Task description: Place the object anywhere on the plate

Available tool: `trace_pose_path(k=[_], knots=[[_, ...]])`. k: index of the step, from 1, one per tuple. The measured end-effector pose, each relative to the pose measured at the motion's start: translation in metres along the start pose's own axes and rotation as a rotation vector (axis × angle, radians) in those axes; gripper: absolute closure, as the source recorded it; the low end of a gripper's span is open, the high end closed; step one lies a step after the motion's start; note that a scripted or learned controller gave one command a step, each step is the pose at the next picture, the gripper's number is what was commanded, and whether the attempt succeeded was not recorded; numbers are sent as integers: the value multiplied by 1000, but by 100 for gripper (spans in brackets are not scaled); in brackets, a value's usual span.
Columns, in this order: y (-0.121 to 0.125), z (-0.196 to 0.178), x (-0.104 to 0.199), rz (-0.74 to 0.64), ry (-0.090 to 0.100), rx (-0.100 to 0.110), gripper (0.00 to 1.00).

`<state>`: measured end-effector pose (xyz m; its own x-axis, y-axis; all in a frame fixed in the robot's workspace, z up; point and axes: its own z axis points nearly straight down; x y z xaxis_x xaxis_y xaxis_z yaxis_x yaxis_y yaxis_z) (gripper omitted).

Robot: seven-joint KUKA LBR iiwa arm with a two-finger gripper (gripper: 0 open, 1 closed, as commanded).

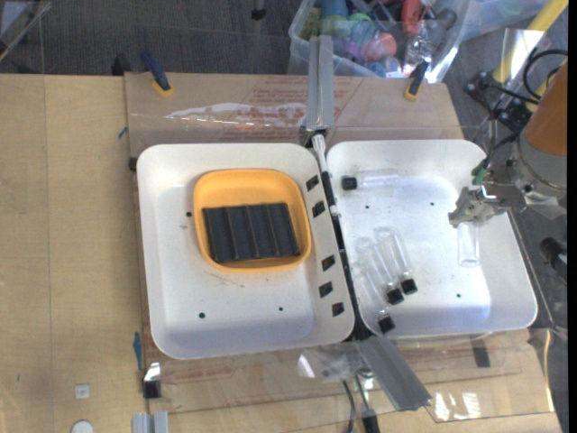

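Observation:
An orange plate (206, 192) sits in the left bin (171, 314) with a dark ribbed rectangular block (251, 232) lying flat on it. Several clear plastic tubes with black caps lie in the right bin (505, 309): a pair (386, 258) near its left middle and one (371, 180) at its back left. My gripper (472, 207) is over the right bin's right side, far from the plate. Another clear tube (467, 244) shows directly below the gripper. I cannot tell whether it is held or lying on the bin floor.
A divider strip (325, 233) with black clips separates the two bins. A clear box of colourful items (379, 12) stands behind the bench. Cardboard (225, 106) lies under the bins at the back.

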<state>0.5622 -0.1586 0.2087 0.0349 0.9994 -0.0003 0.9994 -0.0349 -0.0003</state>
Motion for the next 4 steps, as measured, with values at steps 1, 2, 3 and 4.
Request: trace_pose_path(k=[1, 2, 3, 4], knots=[[66, -4, -7, -232, -2, -3, 100], [106, -21, -6, -463, -3, -5, 100], [106, -42, -4, -703, -4, -7, 100], [105, -66, -8, -856, -5, -8, 100]])
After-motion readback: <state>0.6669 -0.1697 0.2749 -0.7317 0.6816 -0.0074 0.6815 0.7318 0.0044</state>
